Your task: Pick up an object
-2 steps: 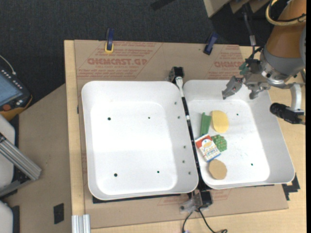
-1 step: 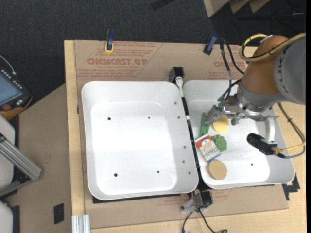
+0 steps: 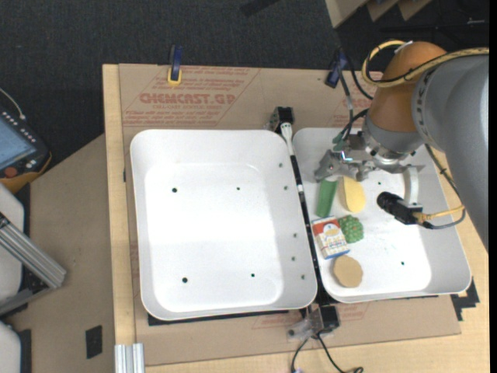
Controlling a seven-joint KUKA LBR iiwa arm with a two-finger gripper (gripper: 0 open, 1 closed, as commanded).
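My gripper (image 3: 345,167) hangs over the back left part of the right bin (image 3: 435,274), under the grey wrist with its orange band. Just below it lie a green stick-shaped object (image 3: 325,197) and a pale yellow oblong object (image 3: 355,197), side by side. The gripper's tip is right above their upper ends, and I see nothing lifted in it. Further forward lie a small green bumpy item (image 3: 353,228), a red and white packet (image 3: 331,238) and a round tan disc (image 3: 348,271).
A black part with a yellow cable (image 3: 397,207) hangs off the arm over the right bin. The left bin (image 3: 155,208) stands beside it, with a black divider rail (image 3: 299,189) between the two. Blue clamps (image 3: 175,67) hold the cardboard base at the back.
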